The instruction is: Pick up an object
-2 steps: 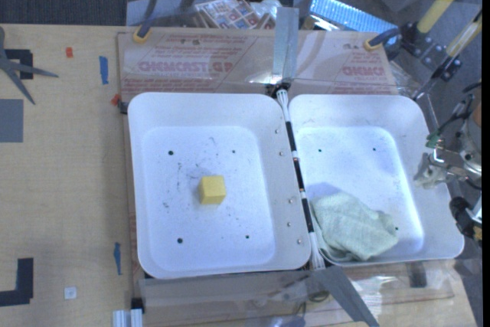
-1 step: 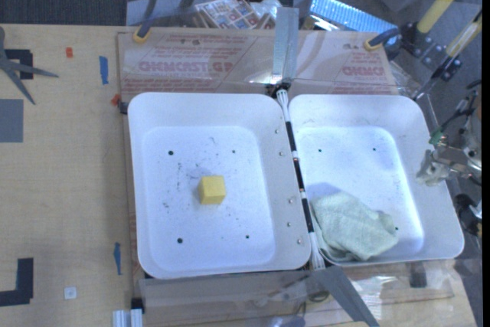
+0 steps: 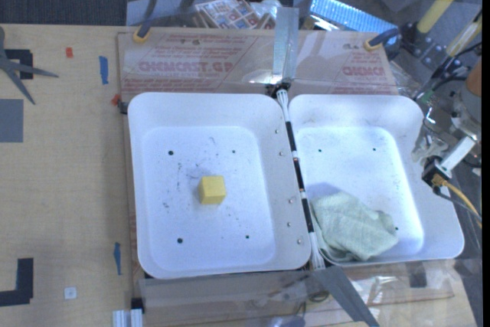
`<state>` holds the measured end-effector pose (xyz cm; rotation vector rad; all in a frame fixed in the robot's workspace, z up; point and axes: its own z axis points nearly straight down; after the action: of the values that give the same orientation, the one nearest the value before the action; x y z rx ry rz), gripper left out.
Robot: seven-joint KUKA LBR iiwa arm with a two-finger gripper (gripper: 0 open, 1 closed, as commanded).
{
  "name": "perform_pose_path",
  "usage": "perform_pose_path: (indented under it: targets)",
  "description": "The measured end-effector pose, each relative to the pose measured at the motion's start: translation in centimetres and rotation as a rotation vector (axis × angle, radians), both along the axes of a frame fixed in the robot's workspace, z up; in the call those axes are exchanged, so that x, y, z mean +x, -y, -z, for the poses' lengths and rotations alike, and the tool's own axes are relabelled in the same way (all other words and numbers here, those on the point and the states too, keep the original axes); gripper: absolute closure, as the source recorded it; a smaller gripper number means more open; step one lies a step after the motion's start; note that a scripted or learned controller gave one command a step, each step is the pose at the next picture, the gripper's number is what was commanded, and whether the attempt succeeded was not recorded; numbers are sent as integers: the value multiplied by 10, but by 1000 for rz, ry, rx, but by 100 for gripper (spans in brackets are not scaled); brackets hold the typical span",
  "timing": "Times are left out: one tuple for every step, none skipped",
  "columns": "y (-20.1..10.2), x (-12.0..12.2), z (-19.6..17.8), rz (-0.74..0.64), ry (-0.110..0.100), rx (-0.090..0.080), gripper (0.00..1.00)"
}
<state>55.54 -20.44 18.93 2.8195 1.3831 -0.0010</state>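
Cloth: a pale green rag [image 3: 354, 227] lay crumpled at the 6 o'clock end of the right bin [image 3: 360, 130], soft and wrinkled, its bulk running loosely from 10 to 4 o'clock.
Cube: a small yellow block [image 3: 213, 190] sat flat near the middle of the left bin [image 3: 191, 145], matte, square-edged, probably foam or wood.
Jaws: they hung by the right bin's 3 o'clock rim; whether they were open or closed could not be told.
Key relation: the rag lay near, toward 8 o'clock from the jaws; the cube lay well apart toward 9 o'clock, across the divider.
Bins: shallow white plastic, smooth, rounded corners, speckled with dark scuffs.
Tabletop: pale wood [image 3: 61, 165], with blue tape scraps.
Judgement: the rag looked the easier reach, though it would bunch; the cube offered firm parallel faces.
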Motion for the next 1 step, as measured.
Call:
perform_pose_path:
  targets:
    - [9, 68, 57, 36, -1, 0, 100]
